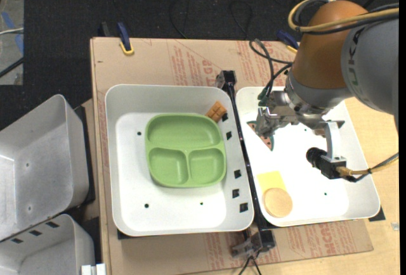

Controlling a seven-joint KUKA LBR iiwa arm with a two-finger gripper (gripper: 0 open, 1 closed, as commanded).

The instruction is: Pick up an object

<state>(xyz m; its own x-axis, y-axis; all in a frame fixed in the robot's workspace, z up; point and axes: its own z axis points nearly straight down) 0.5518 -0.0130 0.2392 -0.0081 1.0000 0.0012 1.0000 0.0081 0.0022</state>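
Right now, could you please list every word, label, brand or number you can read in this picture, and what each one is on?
"KUKA": only part of the grey lettering shows, on the arm at the right edge.
Red printing on the cardboard sheet under the bins, along its far and near edges: upside down and too blurred to read.
No other legible text.

Two white bins (127, 217), one green divided plate (186, 149), one yellow square (270, 180), one tan disc (278, 202), one orange block (217, 112).

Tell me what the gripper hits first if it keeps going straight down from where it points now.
Probably the right bin's white floor: the gripper hangs over its upper left, beside a small brown piece. Depth is unclear.
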